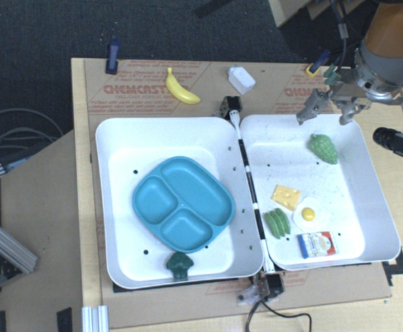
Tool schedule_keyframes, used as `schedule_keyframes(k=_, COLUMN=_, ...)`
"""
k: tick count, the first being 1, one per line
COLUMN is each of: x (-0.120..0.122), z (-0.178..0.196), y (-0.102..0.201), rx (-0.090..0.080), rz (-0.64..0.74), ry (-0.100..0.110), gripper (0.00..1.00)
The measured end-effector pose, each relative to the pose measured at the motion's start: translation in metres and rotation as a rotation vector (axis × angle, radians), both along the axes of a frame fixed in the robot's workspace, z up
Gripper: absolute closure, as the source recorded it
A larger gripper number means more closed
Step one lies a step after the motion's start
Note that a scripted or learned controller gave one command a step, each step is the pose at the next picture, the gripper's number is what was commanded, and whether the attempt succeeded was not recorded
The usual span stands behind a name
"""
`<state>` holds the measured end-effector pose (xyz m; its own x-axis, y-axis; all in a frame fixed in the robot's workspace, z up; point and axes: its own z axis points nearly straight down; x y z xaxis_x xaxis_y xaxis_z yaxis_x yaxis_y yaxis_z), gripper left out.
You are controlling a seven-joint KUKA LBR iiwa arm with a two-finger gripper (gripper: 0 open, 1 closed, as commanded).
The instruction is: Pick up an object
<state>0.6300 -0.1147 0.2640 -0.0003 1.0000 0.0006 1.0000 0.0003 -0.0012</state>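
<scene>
Faintly, red "CHEMCAST" print marks the bench beside the banana, while the fingers hang apart, holding nothing

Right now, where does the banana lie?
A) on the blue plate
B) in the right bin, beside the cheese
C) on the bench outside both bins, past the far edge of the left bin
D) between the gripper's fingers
C: the banana rests on the brown bench beyond the far rim of the left bin, not inside either bin.

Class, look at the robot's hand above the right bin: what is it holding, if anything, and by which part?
Nothing: the hand hangs open above the right bin.
</scene>
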Motion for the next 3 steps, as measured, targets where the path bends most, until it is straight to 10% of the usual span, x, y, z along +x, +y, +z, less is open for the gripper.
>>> schedule_keyframes(k=1, x=0.021, z=-0.101, y=-0.071, rx=0.0, rz=-0.001, ry=0.003, gripper=0.0)
schedule_keyframes(k=2, x=0.036, z=-0.174, y=-0.078, rx=0.001, rz=0.0, ry=0.002, gripper=0.0)
schedule_keyframes(k=3, x=0.037, z=-0.161, y=-0.078, rx=-0.002, rz=0.001, ry=-0.003, gripper=1.0)
